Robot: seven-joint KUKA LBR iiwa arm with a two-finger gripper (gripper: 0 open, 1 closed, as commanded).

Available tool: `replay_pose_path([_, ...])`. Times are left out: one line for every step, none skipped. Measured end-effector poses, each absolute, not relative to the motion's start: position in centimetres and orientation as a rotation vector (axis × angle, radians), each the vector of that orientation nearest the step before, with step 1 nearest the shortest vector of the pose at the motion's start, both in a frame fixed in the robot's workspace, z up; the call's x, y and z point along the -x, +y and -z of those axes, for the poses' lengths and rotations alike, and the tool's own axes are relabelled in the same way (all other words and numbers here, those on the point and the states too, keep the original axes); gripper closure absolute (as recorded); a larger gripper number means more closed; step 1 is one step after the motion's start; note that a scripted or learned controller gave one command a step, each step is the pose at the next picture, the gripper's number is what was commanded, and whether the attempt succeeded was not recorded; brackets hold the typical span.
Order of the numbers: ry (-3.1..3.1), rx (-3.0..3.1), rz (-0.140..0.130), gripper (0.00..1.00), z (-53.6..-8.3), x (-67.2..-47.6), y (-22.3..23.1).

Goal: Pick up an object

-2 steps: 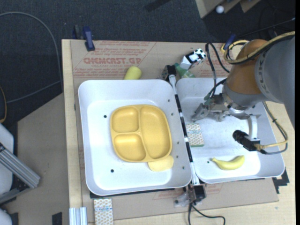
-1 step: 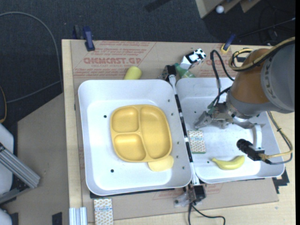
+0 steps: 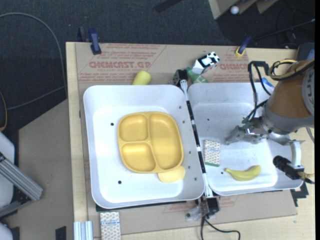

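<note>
You've got the banana [image 3: 243, 173] lying near-right in the right bin [image 3: 220, 96], w/ a patterned card [image 3: 212, 152] left of it. Jaws [image 3: 233, 136] hover above the bin floor, spread apart, gripping nothing. Yellow tray [image 3: 150, 141] sits in the left bin [image 3: 100, 134].

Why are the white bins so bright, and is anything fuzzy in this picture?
In the camera view, light from above makes the left bin and right bin glow almost washed-out; the yellow divided plate and the banana look sharp with small soft shadows; the end effector looks a little smeary; the dark floor around the bench is dim.
</note>
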State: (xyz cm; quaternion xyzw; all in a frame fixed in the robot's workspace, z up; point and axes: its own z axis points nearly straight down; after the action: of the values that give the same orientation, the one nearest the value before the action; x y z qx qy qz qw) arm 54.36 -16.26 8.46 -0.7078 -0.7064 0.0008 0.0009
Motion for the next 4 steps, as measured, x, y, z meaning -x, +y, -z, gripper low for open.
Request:
replay_pose_path([-2.224,2.220,0.002,0.00,-8.5,-64.8,-11.2])
replay_pose_path([-2.223,2.225,0.000,0.00,-8.5,-64.2,-19.8])
replay_pose_path([-2.222,2.218,0.000,0.00,-8.4,-59.1,-10.7])
replay_pose_path([-2.223,2.225,-0.001,0.00,-12.1,-59.8,-18.8])
